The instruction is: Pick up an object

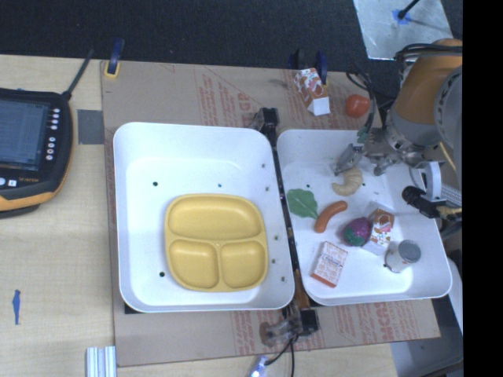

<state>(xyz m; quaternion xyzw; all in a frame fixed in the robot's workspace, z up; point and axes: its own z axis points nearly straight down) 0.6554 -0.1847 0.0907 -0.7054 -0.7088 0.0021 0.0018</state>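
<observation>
Two bins: we record two white bins side by side on the bench, left bin and right bin.
Far left: an orange-edged tablet lies on the bench, well apart from the bins.
Left bin: we find a yellow divided tray in its near half.
Right bin, left part: a green leaf, a sausage beside it, a red packet nearer.
Right bin, middle: a purple fruit touches a small carton; a grey cup lies at the near right.
Beyond the bins: a carton and a red ball rest on the cardboard.
Gripper: the gripper sits low over the far part of the right bin, fingers spread, just beside a pale banana piece; we see nothing between them.
</observation>
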